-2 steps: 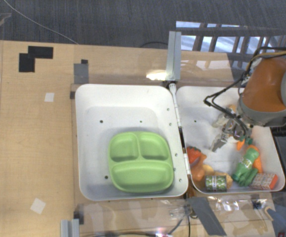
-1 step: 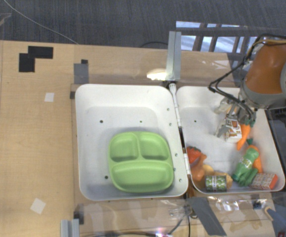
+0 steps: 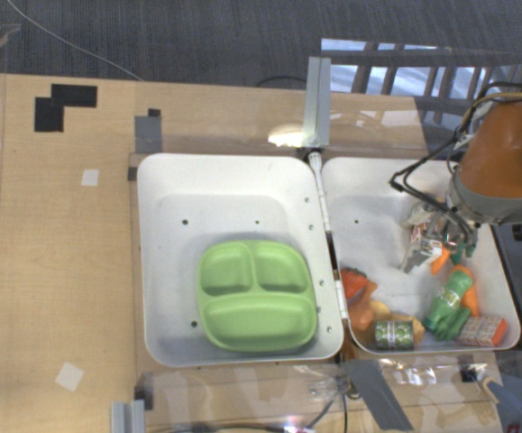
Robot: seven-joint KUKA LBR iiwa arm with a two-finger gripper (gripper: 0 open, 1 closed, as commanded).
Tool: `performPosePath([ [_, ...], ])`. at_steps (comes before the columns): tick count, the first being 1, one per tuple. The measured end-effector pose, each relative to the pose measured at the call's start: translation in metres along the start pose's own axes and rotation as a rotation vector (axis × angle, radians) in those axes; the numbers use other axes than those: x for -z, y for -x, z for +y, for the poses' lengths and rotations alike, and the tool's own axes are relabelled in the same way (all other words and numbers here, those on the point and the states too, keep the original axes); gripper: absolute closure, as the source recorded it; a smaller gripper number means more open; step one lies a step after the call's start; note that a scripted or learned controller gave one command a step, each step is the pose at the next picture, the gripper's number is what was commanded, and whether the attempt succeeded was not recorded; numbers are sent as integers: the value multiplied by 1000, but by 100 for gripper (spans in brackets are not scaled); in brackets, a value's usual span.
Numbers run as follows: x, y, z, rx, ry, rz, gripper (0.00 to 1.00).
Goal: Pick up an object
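The gripper (image 3: 432, 242) hangs low in the right bin (image 3: 369, 197), grip unreadable, just beside an orange carrot-like toy (image 3: 441, 260) and green bottle (image 3: 448, 303); the toys cluster along the bin's near edge.

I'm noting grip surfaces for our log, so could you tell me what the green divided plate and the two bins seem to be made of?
The green divided plate looks like moulded plastic with a matte finish: uniform colour, rounded compartment ridges, soft highlights. The left bin and right bin look like thin formed white plastic, semi-gloss, with rounded corners and rolled rims, though painted metal cannot be ruled out.
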State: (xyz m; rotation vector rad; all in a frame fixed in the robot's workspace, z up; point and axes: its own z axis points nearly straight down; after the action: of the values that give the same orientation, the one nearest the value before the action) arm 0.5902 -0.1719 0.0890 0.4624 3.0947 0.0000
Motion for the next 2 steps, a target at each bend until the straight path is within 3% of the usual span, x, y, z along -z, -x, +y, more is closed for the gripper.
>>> performPosePath([
  [1, 15, 5, 2, 4, 1, -17, 100],
  [2, 181, 49, 47, -162, 3, -11, 100],
])
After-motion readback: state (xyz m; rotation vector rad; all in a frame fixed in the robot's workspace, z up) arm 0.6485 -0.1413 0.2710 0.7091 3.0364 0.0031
